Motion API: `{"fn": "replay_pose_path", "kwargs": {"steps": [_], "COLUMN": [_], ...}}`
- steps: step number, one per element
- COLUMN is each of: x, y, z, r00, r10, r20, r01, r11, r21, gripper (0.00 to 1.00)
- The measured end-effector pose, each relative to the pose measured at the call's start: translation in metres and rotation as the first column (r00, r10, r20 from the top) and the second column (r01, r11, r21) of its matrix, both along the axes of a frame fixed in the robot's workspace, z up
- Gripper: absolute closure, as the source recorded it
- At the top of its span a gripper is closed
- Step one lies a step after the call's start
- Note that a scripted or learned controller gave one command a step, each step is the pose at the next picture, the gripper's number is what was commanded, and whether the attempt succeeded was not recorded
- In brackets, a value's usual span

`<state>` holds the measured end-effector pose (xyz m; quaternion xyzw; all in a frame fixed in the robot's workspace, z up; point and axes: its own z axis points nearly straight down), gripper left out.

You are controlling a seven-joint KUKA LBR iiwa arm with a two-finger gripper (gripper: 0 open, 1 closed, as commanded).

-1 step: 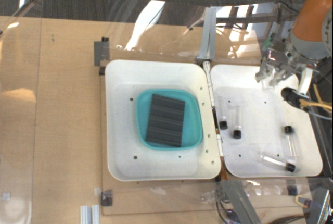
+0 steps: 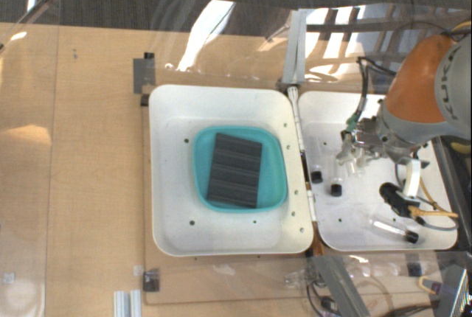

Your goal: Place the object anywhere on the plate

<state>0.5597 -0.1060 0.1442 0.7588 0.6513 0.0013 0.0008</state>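
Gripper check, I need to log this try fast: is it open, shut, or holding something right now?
Gripper: over the right bin; open or shut cannot be told. The dark block lies on the teal plate.

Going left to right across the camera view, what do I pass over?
Bare bench → left bin → teal plate with the dark ribbed block lying on it → right bin → gripper over that bin → the arm's orange band.
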Motion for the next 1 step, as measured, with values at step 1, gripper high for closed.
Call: {"fn": "replay_pose_path", "kwargs": {"steps": [1], "x": [-0.0046], "y": [0.0760], "z": [0.0417], "r00": [1.000], "r10": [-0.025], "r20": [0.004], "r01": [0.025], "r11": [1.000], "r21": [0.000], "gripper": [1.00]}}
